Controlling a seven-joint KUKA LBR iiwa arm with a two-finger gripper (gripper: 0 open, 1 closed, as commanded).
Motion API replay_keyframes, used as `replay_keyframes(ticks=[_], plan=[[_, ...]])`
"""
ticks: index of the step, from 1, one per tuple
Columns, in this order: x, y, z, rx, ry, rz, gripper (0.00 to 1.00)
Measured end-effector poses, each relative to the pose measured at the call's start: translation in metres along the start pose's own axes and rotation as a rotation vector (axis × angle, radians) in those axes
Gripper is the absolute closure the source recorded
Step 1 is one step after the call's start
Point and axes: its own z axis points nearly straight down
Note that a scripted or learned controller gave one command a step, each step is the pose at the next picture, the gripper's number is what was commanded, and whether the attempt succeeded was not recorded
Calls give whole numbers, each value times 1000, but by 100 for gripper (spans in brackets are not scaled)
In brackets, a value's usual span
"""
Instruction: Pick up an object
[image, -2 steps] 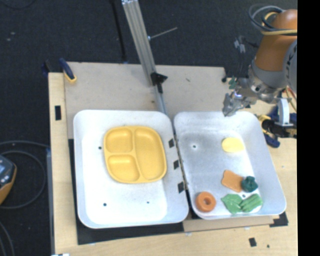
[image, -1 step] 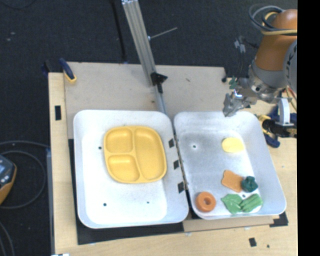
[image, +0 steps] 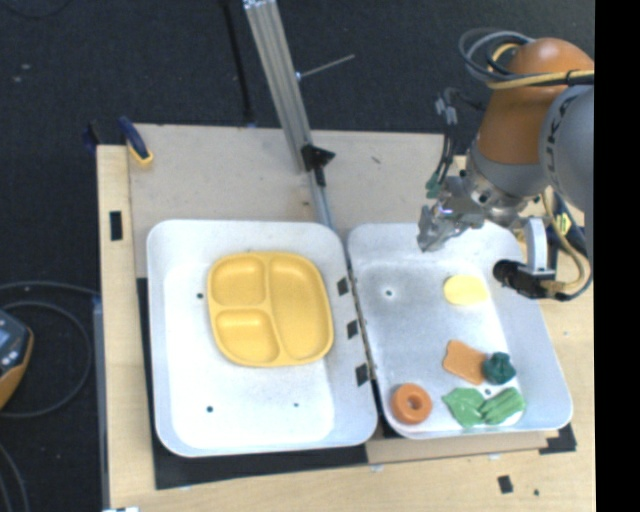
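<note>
- gripper (image: 435, 235): hangs over the far rim of the right bin (image: 400, 330), close to its far left corner; cannot tell whether wide, narrow or closed on anything.
- yellow disc (image: 465, 290): nearest thing to the gripper, just below it and a little to its right in the view; lies flat on the bin floor, apart from the gripper.
- orange block (image: 461, 360): farther below the gripper, beyond the disc; lies tilted, touching a dark green lump (image: 498, 368) on its right.
- green pieces (image: 485, 406): farthest from the gripper on that side, at the bin's near rim, just below the block and the lump.
- orange ring (image: 411, 402): well below the gripper and slightly to its left; lies flat near the bin's near left corner, just beside the green pieces.
- yellow tray (image: 270, 307): well to the gripper's left and lower in the view; sits flat in the middle of the left bin (image: 180, 400), with three compartments facing up.
- left bin: lies edge to edge with the right bin, well away from the gripper.
</note>
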Motion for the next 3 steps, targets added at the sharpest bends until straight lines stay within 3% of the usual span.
replay_keyframes(ticks=[2, 3], plan=[[93, -42, -12, -1, 2, -2, 100], [137, -73, -1, 1, 1, -1, 100]])
